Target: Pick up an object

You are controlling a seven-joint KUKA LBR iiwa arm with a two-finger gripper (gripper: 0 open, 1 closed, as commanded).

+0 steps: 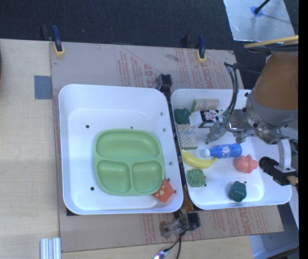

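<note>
Your arm (275,90) comes in from 3 o'clock and covers the right bin's (272,199) far corner, and where the gripper (218,129) hangs over the clutter you cannot tell whether the fingers are released or clenched, or on anything. Just at its 6 o'clock the bottle (224,151) lies on its side, blue with a white cap, touching the banana (197,159) at its 9 o'clock. The small boxes behind the gripper are too blurred to read; the left bin (73,144) holds a green tray (128,161).
</note>
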